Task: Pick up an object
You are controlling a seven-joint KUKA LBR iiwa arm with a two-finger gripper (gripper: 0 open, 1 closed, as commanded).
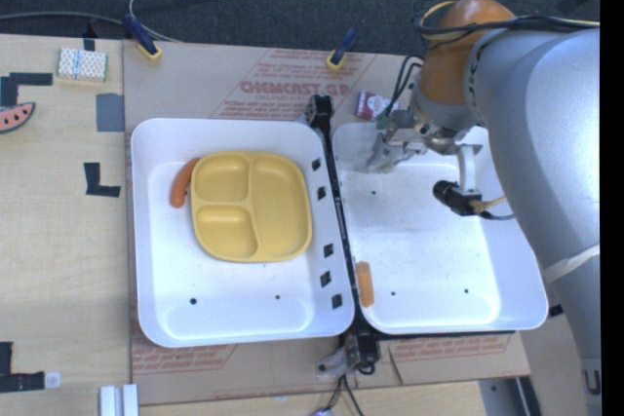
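My gripper (382, 154) hangs low over the far left corner of the right bin (429, 307), under the orange-banded wrist (458, 24). I see nothing held in it. A small orange piece (364, 283) lies in the right bin against the divider, near the front and well apart from the gripper. In the left bin (166, 307) a yellow divided plate (252, 207) lies flat. An orange sausage-shaped toy (179, 182) rests against the plate's left edge.
A small red-and-white packet (369, 104) lies on the cardboard just behind the right bin, close to the gripper. Two blue-and-yellow clamps (144, 39) (341, 50) hold the cardboard's far edge. A watermelon-slice toy (15, 117) and a speckled block (82, 65) sit at far left.
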